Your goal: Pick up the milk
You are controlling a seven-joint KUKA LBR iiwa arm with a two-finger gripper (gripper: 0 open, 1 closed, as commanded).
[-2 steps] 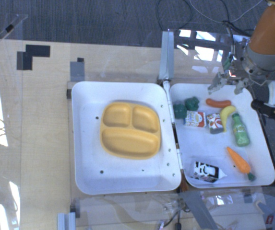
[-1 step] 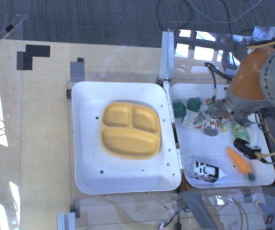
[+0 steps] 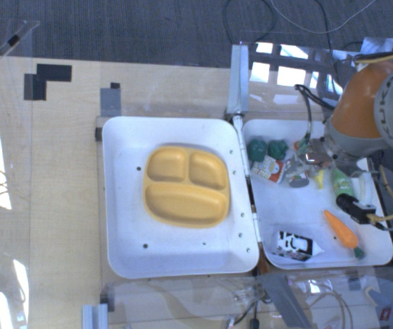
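Observation:
The milk (image 3: 293,245) looks like a small black-and-white carton lying flat near the front edge of the right bin (image 3: 381,256). My gripper (image 3: 304,162) is low over the back of that bin, well behind the carton and apart from it. It hangs among a red, white and green packet (image 3: 268,168) and a small grey item (image 3: 298,179).
Two dark green pieces (image 3: 265,148) lie at the right bin's back left. A light green bottle (image 3: 341,181) and an orange carrot (image 3: 343,230) lie on its right side. The left bin (image 3: 121,204) holds a yellow compartment tray (image 3: 185,186).

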